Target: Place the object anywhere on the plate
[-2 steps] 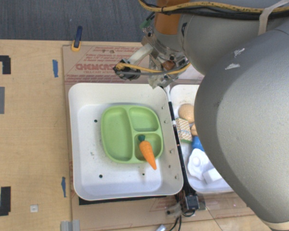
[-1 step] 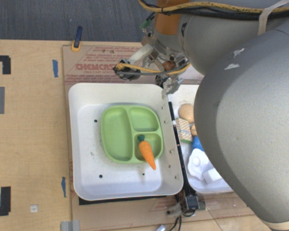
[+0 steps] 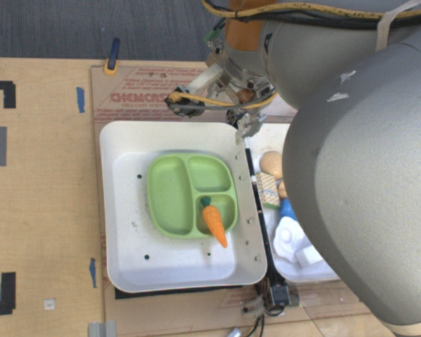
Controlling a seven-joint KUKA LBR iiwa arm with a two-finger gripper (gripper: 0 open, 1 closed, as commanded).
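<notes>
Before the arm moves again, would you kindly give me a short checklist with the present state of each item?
1. Carrot on the plate: ok, it lies in the lower right compartment, tip over the rim.
2. Plate sits flat in the left bin: ok.
3. Gripper clear of the carrot: ok, it is above the bin's far right corner, apart from the plate.
4. Gripper fingers' state: cannot tell.
5. Other compartments of the plate free: ok.
6. Right bin contents settled: cannot tell, the arm hides most of them.
</notes>
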